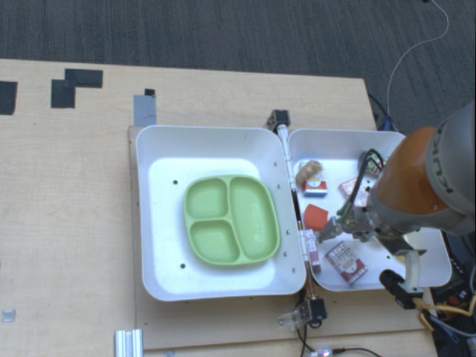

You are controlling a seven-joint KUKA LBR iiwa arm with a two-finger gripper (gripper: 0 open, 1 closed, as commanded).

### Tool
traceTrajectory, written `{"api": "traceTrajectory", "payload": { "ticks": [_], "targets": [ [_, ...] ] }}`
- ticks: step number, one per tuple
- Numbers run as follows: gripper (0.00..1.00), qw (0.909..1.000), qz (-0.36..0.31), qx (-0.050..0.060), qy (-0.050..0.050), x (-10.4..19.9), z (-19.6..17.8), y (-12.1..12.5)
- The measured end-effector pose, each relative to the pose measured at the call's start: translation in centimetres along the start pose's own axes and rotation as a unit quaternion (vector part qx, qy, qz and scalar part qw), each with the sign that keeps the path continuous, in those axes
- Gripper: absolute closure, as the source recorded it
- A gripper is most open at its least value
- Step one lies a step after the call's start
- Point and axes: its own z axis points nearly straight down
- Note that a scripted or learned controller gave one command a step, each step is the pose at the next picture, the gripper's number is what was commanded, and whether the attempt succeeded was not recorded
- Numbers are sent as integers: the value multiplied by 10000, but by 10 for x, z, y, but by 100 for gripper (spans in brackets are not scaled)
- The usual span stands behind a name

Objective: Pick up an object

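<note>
The right bin (439,270) holds several small things that could be picked. A red block (316,216) lies near the bin's left wall, about midway along it. Just below and right of it, a small flat packet with a red and white print (346,262) rests on the bin floor, tilted at an angle. Toward the back of the bin sits a small brownish object (309,172), with a little red and white box (316,189) touching its front side. Another pale printed piece (348,189) shows farther right, partly hidden by the arm. A narrow pinkish packet (312,250) lies along the divide between the two bins.

The gripper (332,231) is low over the right bin, between the red block and the tilted packet, its dark tip close to the block's lower right corner. Whether its fingers are apart or together cannot be told from this angle, and nothing appears to be held. The grey arm with its orange band (407,181) covers much of the bin's right half.

The left bin (160,222) contains a light green divided plate (231,220) with three compartments, set roughly in the middle. Both bins stand on a pale wooden tabletop (67,222).
</note>
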Motion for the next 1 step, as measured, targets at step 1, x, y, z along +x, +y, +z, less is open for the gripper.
{"api": "traceTrajectory", "payload": {
  "ticks": [1],
  "targets": [
    [100, 10000, -18, -21, 1, 1, -11, 2]
  ]
}}
